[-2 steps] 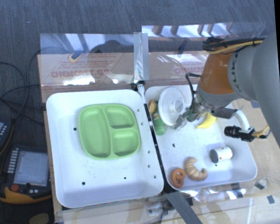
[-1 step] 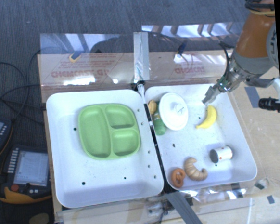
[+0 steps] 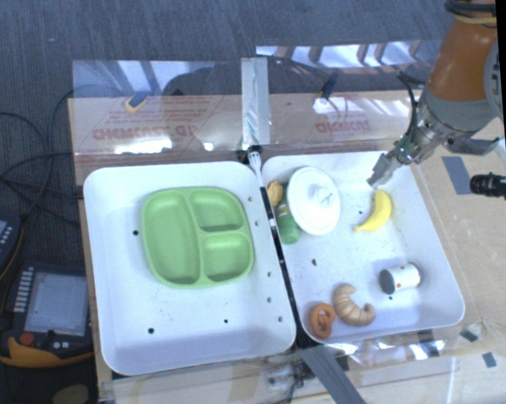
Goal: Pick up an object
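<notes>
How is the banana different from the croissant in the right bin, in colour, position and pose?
The banana is bright yellow; the croissant is tan brown. The banana lies in the upper part of the right bin, just below the gripper; the croissant lies near the bin's lower edge, beside a donut. The banana looks slimmer, the croissant thicker and ridged. Both are curved and lie flat on the bin floor.

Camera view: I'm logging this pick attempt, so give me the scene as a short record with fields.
left bin: holds a green divided plate
right bin: white lid, banana, croissant, donut, small white cup on its side, green item at the left wall
gripper: over the right bin's far right part, just above the banana in the view, nothing seen held
arm: enters from the right
</notes>
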Available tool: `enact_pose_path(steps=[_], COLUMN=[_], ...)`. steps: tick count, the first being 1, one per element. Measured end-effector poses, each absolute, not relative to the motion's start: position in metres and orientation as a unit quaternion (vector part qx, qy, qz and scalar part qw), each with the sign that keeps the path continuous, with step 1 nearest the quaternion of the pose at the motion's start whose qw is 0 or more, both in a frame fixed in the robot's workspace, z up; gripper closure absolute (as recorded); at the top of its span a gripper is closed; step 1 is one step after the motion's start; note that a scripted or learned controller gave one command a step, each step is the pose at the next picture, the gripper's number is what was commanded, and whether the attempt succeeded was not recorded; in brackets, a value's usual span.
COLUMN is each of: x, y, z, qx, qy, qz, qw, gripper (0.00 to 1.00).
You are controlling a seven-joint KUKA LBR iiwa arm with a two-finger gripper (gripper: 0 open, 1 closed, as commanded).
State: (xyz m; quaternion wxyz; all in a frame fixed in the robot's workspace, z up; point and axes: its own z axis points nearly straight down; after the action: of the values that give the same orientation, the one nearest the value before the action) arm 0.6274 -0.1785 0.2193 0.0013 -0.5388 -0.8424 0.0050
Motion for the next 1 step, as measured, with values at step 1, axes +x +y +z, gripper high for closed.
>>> enact_pose_path(steps=[1], x=[0.6274], y=[-0.1784], z=[0.2192], qx=[-0.539], qy=[-0.842], qz=[0.0052], qw=[0.001], gripper=[0.00])
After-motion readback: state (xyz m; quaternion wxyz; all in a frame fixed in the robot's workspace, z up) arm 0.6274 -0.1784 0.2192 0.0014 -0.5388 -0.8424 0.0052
